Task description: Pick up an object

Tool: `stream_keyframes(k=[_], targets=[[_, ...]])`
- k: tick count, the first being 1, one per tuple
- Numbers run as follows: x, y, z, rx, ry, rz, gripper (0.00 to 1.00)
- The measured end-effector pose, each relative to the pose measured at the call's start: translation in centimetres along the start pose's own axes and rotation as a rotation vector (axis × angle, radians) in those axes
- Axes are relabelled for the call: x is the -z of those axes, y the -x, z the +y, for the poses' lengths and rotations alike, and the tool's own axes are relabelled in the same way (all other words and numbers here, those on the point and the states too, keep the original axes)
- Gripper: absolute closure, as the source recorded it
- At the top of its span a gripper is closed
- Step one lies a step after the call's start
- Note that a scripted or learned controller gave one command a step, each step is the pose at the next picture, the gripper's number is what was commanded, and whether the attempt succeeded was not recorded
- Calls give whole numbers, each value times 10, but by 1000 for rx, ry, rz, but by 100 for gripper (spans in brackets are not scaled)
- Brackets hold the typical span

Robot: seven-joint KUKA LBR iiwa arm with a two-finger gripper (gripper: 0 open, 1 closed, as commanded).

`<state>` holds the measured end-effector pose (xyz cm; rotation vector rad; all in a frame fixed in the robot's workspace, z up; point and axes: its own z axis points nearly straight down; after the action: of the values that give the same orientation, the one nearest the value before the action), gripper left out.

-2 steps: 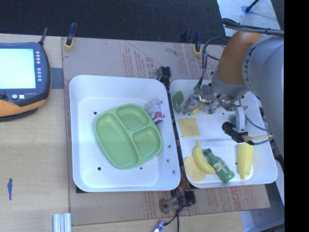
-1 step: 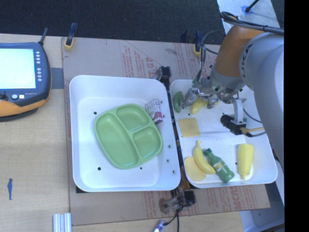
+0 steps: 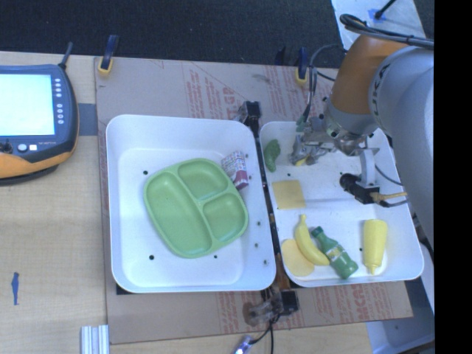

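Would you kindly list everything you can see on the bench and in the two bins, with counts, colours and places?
Shallow white plastic bin: 2, white, side by side on the bench.
Divided plastic plate: 1, light green, middle of the left bin.
Small crumpled packet: 1, red and white, left bin, at the plate's upper right edge.
Toy pepper: 1, green, right bin, upper left.
Square slice: 1, pale yellow, right bin.
Toy banana: 1, yellow, right bin, lower part.
Toy bottle: 1, green, beside the banana.
Toy corn cob: 1, yellow, right bin, lower right.
Control pendant: 1, grey and orange, bench, far left.
Gripper: 1, grey, low over the right bin's upper part.
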<state>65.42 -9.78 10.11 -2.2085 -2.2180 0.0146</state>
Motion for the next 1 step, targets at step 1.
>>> stream_keyframes(k=[1], targets=[[91, -39, -67, 1, 12, 0, 100]])
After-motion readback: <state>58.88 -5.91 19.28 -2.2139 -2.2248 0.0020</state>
